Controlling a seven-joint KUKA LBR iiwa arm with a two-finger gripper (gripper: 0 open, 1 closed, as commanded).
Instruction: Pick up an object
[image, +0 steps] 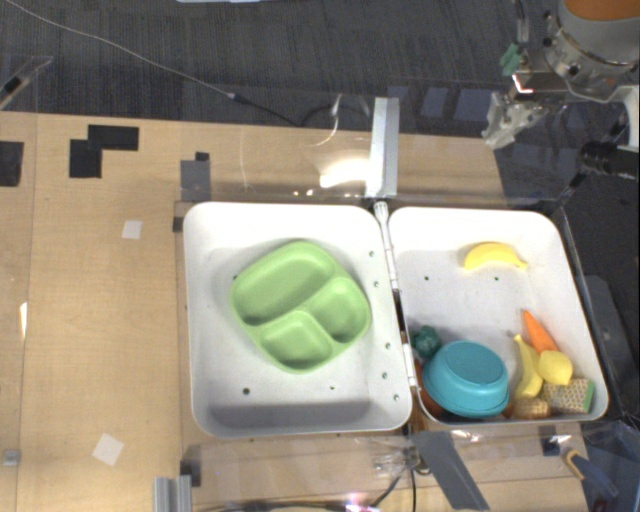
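Note:
My gripper (509, 117) hangs high at the top right, above the bench behind the right bin (455, 300) and well away from everything in it. That bin holds a yellow banana (494, 257) near its back. A teal bowl (468, 378) sits upside down at its front. An orange carrot (538, 331), a yellow toy food piece (546, 368), a tan textured block (571, 397) and a small dark green item (427, 342) crowd the front right and the area around the bowl. A green divided plate (300, 305) lies in the left bin (212, 250).
A grey metal bracket (384, 150) stands upright behind the seam between the bins. Black markers (103, 146) lie on the wooden bench at far left. A cable (160, 68) runs across the dark floor at the back.

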